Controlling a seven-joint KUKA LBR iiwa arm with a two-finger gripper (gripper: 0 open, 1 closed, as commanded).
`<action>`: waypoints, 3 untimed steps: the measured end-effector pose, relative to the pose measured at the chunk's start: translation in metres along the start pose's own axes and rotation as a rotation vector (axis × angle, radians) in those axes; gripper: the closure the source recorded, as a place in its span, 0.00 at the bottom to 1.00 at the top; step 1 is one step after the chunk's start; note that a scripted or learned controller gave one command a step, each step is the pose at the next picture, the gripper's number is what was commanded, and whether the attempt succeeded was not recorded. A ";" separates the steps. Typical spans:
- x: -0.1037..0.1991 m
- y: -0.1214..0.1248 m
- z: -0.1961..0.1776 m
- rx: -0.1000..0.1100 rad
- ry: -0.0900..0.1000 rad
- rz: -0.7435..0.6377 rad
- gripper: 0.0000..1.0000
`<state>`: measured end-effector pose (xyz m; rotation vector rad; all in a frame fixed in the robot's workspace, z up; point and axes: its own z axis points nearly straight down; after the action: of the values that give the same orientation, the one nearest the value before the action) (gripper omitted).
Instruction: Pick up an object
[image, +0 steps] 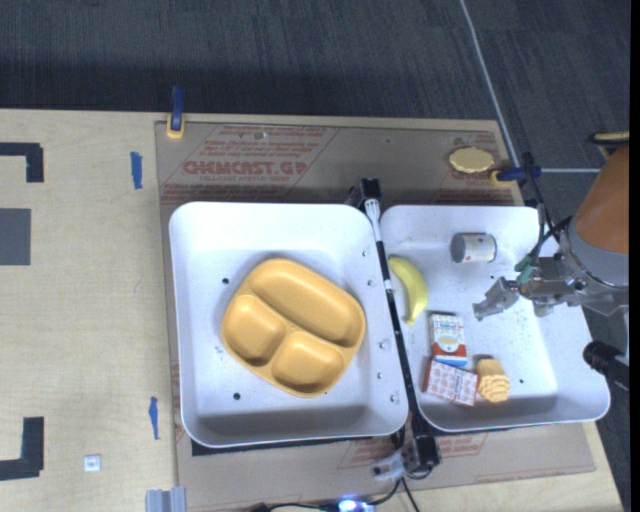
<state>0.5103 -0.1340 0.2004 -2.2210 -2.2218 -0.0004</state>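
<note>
In the right bin lie a yellow banana at the left wall, a grey can on its side near the back, a small red and white carton, a red patterned packet and an orange-yellow toy at the front. My gripper hovers over the right half of this bin, right of the carton and below the can. It is open, with nothing between its fingers.
The left bin holds a large yellow divided plate. A black divider bar runs between the bins. A tan disc lies on the cardboard behind the right bin. Cables hang by the arm on the right.
</note>
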 end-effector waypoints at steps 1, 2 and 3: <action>-0.032 -0.023 0.114 -0.003 -0.002 0.001 0.00; -0.032 -0.021 0.103 -0.008 -0.005 0.002 1.00; 0.012 0.043 0.113 -0.008 -0.001 -0.001 1.00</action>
<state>0.5533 -0.1224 0.0872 -2.2241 -2.2278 -0.0077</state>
